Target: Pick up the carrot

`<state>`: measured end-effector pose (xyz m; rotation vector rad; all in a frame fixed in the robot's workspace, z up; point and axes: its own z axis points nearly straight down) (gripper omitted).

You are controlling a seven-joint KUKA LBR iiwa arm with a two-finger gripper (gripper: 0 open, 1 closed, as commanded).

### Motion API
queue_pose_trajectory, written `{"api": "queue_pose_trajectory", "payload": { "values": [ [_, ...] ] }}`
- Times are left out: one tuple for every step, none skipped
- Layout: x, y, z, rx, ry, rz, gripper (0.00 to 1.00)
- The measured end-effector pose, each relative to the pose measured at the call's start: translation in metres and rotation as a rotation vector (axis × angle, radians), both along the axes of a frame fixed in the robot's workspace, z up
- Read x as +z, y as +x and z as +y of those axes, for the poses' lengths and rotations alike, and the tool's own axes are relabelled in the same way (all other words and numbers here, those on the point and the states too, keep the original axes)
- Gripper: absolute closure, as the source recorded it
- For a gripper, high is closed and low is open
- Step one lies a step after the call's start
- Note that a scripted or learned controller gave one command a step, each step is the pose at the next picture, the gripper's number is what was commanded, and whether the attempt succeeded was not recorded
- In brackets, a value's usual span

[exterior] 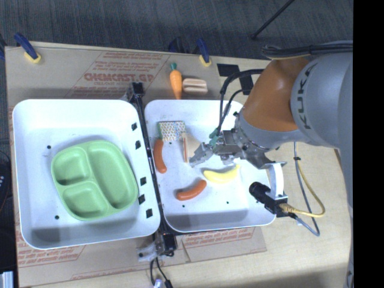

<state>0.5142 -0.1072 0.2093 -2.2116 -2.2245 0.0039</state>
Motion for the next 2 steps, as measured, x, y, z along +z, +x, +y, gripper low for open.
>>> {"api": "queue_pose_trajectory", "payload": {
  "values": [
    [-0.019, -0.038, -0.055, -0.131, -0.001, 0.0, 0.0],
    [-0.096, 0.053, -0.022, -0.028, 0.0, -0.001, 0.0]
  ]
}}
